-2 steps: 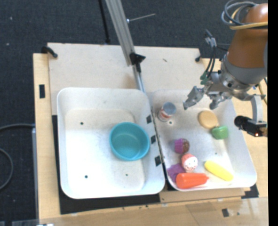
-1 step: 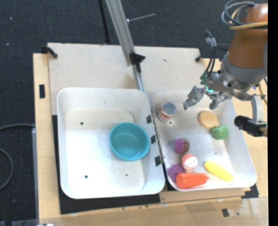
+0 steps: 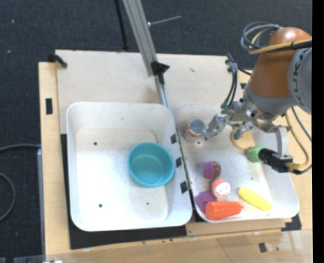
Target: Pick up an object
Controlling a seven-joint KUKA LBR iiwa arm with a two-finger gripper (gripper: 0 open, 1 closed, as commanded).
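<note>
The gripper (image 3: 212, 126) hung in the right bin (image 3: 285, 201); I couldn't tell its state. Just beside it, left, lay a small round reddish-grey object (image 3: 194, 130). Smooth and rounded, it looked likely to roll away. Below lay glossy plastic toys: orange carrot (image 3: 223, 209), yellow piece (image 3: 254, 198).

robot lab | plywood bench (image 3: 107, 75) | white bins (image 3: 79, 147) | aluminium mast (image 3: 142, 32)
</note>
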